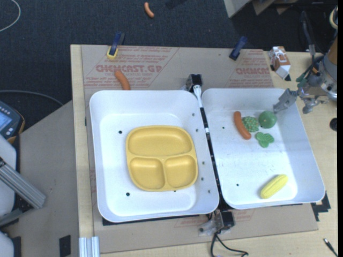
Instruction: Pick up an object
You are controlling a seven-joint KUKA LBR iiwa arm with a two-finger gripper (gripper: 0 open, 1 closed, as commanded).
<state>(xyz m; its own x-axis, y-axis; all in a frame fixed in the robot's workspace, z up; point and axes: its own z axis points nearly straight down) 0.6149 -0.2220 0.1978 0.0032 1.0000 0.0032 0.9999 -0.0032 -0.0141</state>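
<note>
Tool (296, 103) open — beside green ball (267, 119).

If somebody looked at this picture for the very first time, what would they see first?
Probably the big yellow plate with three sections, sitting in the middle of the left bin. Next, the little toy foods in the right bin: an orange carrot, green veggies clustered beside it, and a yellow corn cob near the front. The gripper pokes in at that bin's far right corner.
</note>
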